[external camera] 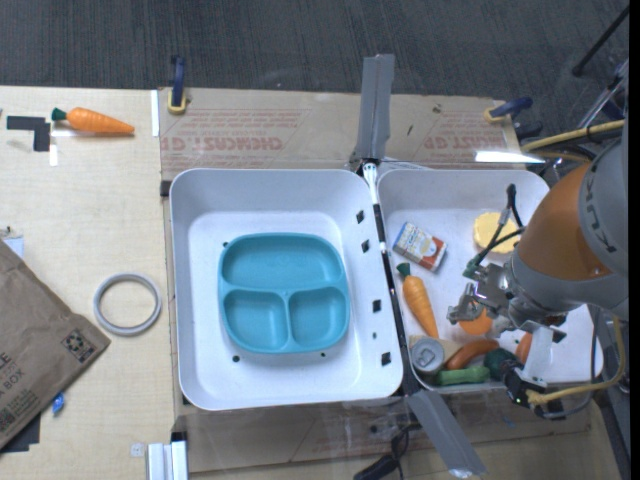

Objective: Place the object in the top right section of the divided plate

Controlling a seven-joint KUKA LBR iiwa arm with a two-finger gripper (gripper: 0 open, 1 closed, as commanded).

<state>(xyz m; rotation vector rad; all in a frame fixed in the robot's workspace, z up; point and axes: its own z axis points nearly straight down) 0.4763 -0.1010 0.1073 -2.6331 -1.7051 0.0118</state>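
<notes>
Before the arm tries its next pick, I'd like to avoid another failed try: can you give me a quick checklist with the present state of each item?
1. Divided plate lies flat in the left bin: ok.
2. Plate sections free of objects: ok, all three look bare.
3. Gripper is over the right bin, low among the objects: ok.
4. An object sits between the fingers: cannot tell, the wrist hides them.
5. Candidates within reach: ok, carrot, small carton and can lie near the gripper.
6. Objects well separated for a clean pick: not ok, several crowd together at the bin's near edge.
</notes>
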